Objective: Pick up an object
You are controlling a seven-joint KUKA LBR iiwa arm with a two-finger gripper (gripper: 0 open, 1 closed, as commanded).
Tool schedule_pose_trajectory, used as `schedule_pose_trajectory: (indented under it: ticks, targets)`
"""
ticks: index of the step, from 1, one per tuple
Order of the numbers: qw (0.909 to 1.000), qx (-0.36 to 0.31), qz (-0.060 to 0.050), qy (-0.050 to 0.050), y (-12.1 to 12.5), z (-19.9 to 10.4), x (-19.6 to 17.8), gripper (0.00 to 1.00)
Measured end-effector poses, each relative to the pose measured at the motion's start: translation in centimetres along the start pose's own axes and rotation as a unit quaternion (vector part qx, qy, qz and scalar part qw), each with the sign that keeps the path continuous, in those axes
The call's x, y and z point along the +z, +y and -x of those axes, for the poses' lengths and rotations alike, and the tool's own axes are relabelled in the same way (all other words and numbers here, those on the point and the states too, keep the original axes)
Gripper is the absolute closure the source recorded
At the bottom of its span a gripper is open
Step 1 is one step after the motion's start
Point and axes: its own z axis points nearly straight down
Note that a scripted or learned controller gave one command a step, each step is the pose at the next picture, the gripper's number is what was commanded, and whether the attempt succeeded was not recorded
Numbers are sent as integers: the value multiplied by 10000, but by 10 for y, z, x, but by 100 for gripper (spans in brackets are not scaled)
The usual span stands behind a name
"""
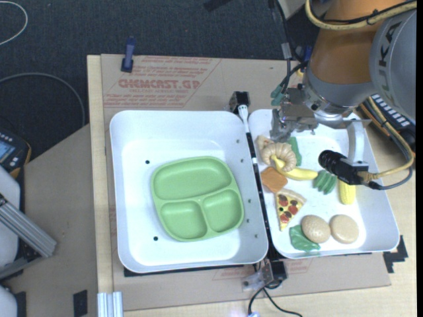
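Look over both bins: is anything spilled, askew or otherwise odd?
Nothing looks spilled or broken. The green tray sits flat but slightly skewed in the left bin. All the toy food, such as the pizza slice and banana, is crowded in the right bin, below the hand.

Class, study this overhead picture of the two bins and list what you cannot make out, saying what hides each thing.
- Gripper: in the camera view, the wrist above covers the fingers, so open or shut cannot be told.
- Croissant: its upper end lies under the gripper.
- Right bin: its far corner is hidden by the arm.
- Cardboard print: small lines too faint to read.
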Motion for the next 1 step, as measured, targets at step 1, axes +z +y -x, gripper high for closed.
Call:
schedule_pose_trajectory:
  ticks: [1]
  targets:
    - [10000, -33, -64, 9, -22, -70, 29, 100]
